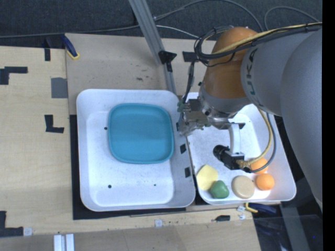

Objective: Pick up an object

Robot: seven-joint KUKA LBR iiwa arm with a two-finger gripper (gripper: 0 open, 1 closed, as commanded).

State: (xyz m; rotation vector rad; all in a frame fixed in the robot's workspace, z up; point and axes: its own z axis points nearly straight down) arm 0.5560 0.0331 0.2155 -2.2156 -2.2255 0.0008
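Observation:
The right bin [282, 190] holds small items along its near edge: a yellow piece [207, 175], a green piece [219, 189], a round beige piece [243, 186] and an orange ball [265, 181]. A second orange piece [258, 164] is partly hidden behind a black part of the arm. My gripper [191, 120] hangs low over the far left side of the right bin, beside the wall between the two bins, apart from those items. The grey arm with its orange band [230, 56] covers the far half of the right bin.
The left bin [89, 106] holds a large blue plate [140, 133], lying flat. A slanted metal pole [152, 30] runs down to the bins' far edge, and cables loop around the wrist. Wooden bench surrounds the bins.

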